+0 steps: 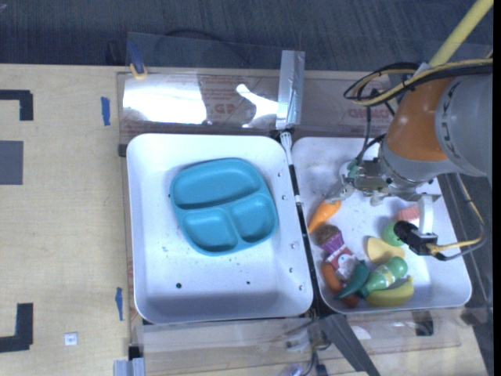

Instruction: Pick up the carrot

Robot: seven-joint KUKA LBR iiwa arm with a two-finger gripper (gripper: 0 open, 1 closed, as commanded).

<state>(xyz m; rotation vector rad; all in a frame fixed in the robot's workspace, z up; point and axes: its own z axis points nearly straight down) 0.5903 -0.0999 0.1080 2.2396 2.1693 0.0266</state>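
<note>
Left bin [149,288]: white, shallow, holds one blue divided plate [223,204] near its middle, tilted a bit, three compartments showing. A few dark specks on the bin floor near the plate.

A clear panel [203,99] stands along the far edge of the left bin, glare on it. A blue tape strip [105,110] sits on the bench to its left.

Right bin [458,284]: white, toy food clustered in its near-left part.
- carrot [324,212]: orange, lying on the bin floor just right of the divider between the bins, about mid-depth. Thick end points near-left, tip points far-right toward the gripper.
- Near side of the carrot: a brown and purple item [332,241], touching or almost touching it.
- Further near: a heap of red, green and yellow toy pieces [374,279], individual items hard to separate.
- yellow wedge [383,248] just right of the purple item.
- Small pink block [409,212] further right.

gripper [358,180]: low over the right bin's far half, just right of the carrot tip. Can't tell the gripper's state; wrist hardware blocks it. Can't tell if it touches the carrot. Carrot is on the bin floor, not lifted.

Arm [438,128] comes in from the right, orange band above the wrist, cables looping over it.
</note>
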